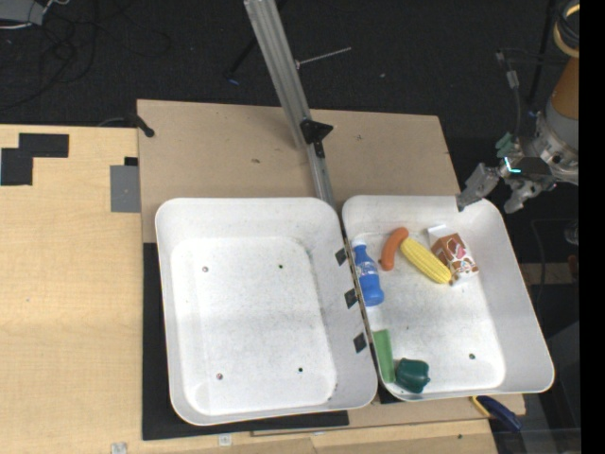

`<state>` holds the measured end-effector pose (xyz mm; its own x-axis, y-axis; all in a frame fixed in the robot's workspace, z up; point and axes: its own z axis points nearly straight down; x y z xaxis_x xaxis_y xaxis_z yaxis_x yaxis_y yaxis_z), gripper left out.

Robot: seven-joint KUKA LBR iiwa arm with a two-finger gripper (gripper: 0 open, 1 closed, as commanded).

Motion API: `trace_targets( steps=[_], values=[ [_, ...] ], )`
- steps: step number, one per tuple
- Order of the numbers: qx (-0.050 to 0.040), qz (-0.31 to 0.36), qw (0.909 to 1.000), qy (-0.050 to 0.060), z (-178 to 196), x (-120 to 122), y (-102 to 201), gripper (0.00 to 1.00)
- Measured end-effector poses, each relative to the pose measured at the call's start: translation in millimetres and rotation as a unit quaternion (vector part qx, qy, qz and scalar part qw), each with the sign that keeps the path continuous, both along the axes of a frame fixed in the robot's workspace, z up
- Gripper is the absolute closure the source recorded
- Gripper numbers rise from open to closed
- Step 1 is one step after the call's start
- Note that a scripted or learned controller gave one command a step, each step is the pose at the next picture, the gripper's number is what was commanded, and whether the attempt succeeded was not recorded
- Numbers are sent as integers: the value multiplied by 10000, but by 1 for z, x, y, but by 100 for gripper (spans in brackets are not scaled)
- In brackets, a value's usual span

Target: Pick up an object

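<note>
The surface carries two white bins side by side. The left bin is the larger-looking landmark; the right bin touches its right edge. Inside the right bin, nearest the left bin, lie a blue-and-white bottle, a green stick and a dark green block. Farther from it sit a yellow corn cob, a brown-and-white carton and an orange sausage. The pincer hovers past the right bin's far corner, spread open and gripping nothing.
</note>
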<state>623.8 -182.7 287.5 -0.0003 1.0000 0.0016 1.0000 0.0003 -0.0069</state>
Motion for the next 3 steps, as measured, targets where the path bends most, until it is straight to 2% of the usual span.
trace_targets(
  steps=[1,2,3],
  values=[
    [-7,15,10000,-21,3,1,0,0],
    [-2,3,10000,2,-57,7,-4,0],
    [4,4,10000,3,-115,8,5,0]
  ],
)
